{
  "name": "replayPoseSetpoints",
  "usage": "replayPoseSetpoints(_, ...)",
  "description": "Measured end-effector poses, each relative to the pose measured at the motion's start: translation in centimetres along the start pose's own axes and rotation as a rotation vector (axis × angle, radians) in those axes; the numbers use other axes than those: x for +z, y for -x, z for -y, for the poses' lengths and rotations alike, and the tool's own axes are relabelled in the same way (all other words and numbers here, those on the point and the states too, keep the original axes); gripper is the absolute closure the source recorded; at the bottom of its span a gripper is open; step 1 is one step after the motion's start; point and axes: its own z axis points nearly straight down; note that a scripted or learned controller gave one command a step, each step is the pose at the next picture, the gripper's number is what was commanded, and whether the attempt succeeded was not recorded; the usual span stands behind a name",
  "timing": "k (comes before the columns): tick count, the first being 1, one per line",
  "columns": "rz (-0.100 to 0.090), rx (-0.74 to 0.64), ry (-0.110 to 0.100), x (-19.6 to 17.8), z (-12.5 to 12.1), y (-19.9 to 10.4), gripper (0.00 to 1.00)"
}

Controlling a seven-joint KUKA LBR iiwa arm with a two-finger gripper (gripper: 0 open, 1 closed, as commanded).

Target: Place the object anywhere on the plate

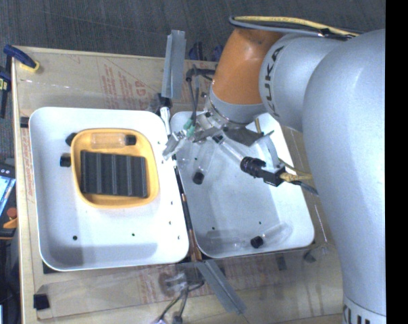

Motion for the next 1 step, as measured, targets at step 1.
replayPoseSetpoints(1,0.000,0.057,-0.001,-1.08,1.73,4.64,0.00)
